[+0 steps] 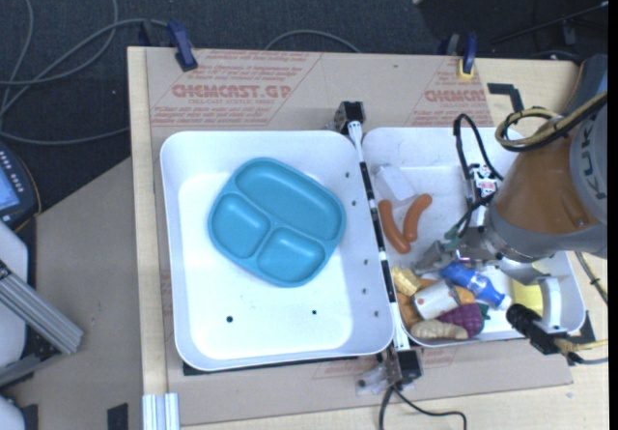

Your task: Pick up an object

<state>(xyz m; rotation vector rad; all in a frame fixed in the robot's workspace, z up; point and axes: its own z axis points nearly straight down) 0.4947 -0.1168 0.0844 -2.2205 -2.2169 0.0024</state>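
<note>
left bin: (183,225) shallow white tray with a blue three-compartment plastic plate (277,220) in it
right bin: (406,148) orange toy sausages (404,221), plus a blue-and-white bottle (473,282) in the toy pile
gripper: (452,254) down just beside the bottle — grip state, can't tell
step: reaching in; next it needs to settle on one toy and lift

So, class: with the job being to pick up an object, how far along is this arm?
Done: the arm has reached into the right bin, its gripper low over the toy food pile beside the blue bottle. In hand: nothing visibly held; whether the fingers have closed cannot be told. Left: grasping and lifting. The sausages and the blue plate in the left bin lie untouched.
</note>
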